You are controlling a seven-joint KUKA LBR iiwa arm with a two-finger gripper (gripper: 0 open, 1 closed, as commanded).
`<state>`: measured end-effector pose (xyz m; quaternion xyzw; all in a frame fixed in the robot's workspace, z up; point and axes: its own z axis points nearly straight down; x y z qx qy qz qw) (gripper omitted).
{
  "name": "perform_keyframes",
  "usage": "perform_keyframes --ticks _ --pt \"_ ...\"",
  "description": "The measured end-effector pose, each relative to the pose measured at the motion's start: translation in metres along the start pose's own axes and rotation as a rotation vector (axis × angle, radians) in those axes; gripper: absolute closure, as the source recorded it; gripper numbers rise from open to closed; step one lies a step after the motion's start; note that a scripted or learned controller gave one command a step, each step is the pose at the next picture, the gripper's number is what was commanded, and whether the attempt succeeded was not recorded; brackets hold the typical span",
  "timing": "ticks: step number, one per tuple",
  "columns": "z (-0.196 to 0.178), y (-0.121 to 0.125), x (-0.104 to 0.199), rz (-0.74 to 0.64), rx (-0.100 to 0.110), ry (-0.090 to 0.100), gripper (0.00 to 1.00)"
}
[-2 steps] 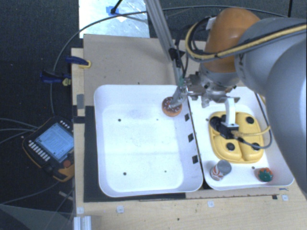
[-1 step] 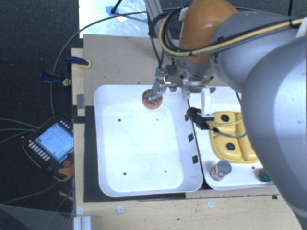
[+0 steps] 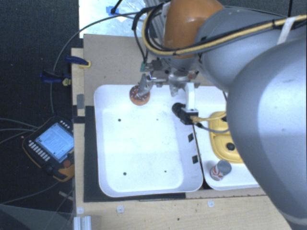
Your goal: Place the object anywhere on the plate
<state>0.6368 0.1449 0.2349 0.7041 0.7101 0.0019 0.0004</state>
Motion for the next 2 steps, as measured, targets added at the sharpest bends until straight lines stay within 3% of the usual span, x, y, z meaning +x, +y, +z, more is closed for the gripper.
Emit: perform_keyframes --ticks 1,2 --pt "0.0184 0.0082 -0.0043 0.003 0.002 -0.003 1.0" --pt "0.0176 0.008 -0.0041 0.002 0.002 -0.003 0.0"
